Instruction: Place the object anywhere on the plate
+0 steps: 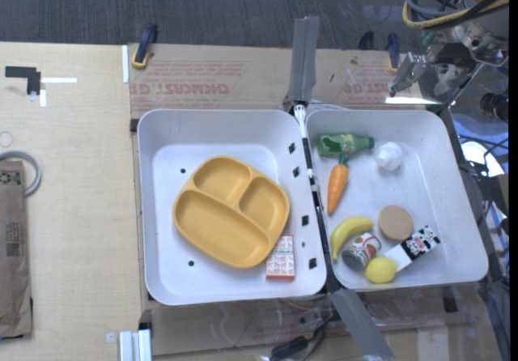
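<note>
**Everything to pick lies near and left of the jaws; the plate lies further left again**

We see the gripper (421,68) at the far right of the scene, hanging past the far rim of the right bin (453,141), above the cardboard strip rather than over the bin's floor. We cannot tell from this slant whether its jaws are apart or together, and nothing shows between them.

The task names no particular object, so we judge any of those in the right bin would do. The green bottle (345,143) lies on its side close to the far-left corner, its long axis running left to right. Just near of it, the carrot (337,182) points its leafy end toward the bottle, with its long axis running far to near. The white ball (389,156) sits right of the bottle and is the thing closest to the gripper. The banana (348,231), a small can (361,250), the lemon (380,270), a tan disc (395,222) and a panda-print packet (413,246) crowd the near side.

The yellow plate (231,211), with three compartments, rests in the left bin (154,189), a small red-and-white box (281,259) just touching its near-right edge. In our judgement the arm must first come nearward and down into the right bin, then carry its pick leftward across the divider.
</note>
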Action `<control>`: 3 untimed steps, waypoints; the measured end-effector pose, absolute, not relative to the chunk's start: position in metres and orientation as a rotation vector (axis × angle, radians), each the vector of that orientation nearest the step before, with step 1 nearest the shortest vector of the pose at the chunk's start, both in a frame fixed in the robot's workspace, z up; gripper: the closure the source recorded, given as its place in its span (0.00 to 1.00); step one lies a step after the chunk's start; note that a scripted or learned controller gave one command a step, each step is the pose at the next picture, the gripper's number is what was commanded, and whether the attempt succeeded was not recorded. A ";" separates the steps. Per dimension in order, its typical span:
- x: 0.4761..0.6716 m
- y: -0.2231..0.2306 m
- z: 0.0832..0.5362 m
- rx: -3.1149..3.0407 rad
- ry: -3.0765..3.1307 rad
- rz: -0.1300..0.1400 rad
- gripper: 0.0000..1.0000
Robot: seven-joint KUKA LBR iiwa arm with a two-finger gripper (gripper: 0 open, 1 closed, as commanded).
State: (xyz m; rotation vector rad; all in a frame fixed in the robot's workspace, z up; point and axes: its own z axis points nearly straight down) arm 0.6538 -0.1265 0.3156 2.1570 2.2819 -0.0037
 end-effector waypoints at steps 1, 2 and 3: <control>0.659 -0.104 0.231 2.014 2.412 -0.004 0.00; 0.659 -0.180 0.258 1.907 2.492 -0.002 0.00; 0.648 -0.192 0.298 2.071 2.359 -0.003 0.00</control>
